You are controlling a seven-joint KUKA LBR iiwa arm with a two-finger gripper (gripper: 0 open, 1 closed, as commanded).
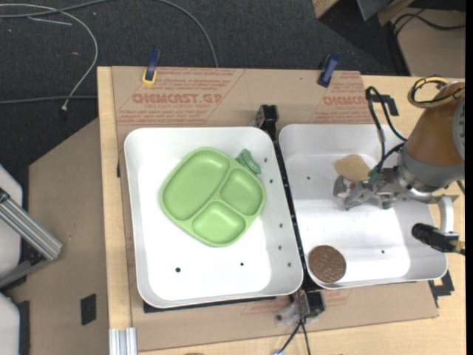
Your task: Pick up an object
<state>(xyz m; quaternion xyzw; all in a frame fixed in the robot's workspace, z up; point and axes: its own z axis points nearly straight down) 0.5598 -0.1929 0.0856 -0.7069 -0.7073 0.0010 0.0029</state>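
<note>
Nearest, at six o'clock: brown disc (327,263) in right bin (355,235). Tool (346,193) low in that bin, beside tan object (353,166) at twelve; grip state: cannot tell. Nothing visibly lifted; pick not yet done. Green tray (213,196) at nine.

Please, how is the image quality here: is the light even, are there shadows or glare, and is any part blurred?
In the camera view the light is soft and even; the green divided plate is sharp, with a faint shadow under its rim. The white bins are bright but not blown out. The gripper looks slightly soft, so its jaws are hard to read beside the tan object.
</note>
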